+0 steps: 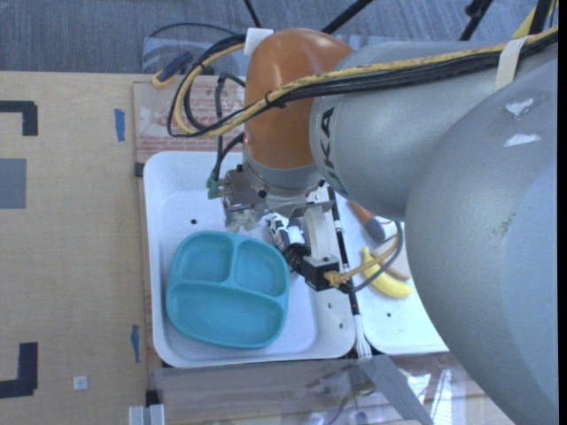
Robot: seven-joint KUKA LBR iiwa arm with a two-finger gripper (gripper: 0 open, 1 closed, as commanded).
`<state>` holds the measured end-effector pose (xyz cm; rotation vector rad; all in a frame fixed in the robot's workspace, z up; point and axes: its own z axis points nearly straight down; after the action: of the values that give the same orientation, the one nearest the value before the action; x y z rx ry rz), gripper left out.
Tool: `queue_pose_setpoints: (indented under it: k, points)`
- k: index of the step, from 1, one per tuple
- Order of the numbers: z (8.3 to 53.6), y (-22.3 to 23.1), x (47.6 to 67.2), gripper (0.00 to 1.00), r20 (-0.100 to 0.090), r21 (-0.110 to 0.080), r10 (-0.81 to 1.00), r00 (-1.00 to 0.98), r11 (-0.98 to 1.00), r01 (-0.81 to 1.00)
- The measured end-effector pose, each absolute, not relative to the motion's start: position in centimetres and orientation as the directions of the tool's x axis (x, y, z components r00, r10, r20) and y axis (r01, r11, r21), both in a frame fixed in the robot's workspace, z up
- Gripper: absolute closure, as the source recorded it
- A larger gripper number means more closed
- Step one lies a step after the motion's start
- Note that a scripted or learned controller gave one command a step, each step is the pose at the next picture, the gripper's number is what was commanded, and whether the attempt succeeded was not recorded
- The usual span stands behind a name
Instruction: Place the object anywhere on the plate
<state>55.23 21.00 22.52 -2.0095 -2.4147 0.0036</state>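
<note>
A turquoise divided plate (229, 289) lies in the left white bin (168, 193), toward its front. My gripper (282, 235) hangs just past the plate's far right rim, beneath the orange wrist band. A yellow banana-like object (390, 282) lies in the right bin (403, 326), partly hidden by the arm. Next to it, a thing with an orange handle and a grey end (372, 224) pokes out from under the arm.
The big grey arm covers most of the right bin. Cables run along the arm and loop over the back of the left bin. A wooden bench top (66, 237) with black and blue marks spreads to the left.
</note>
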Motion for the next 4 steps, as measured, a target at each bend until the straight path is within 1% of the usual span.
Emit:
queue_pose_setpoints:
  k: [1, 2, 3, 4]
  points:
    - [12.0, 13.9, 48.5, 1.0, 0.002, 0.016, 0.984, -0.179, 0.179, 0.984]
    - [18.3, 6.0, 56.4, 1.0, -0.001, -0.001, 0.968, -0.252, 0.252, 0.968]
    - [18.2, 7.6, 50.2, 1.0, 0.003, -0.004, 0.816, -0.578, 0.578, 0.816]
    - [18.2, 7.5, 50.2, 0.0, 0.003, -0.004, 0.817, -0.577, 0.577, 0.817]
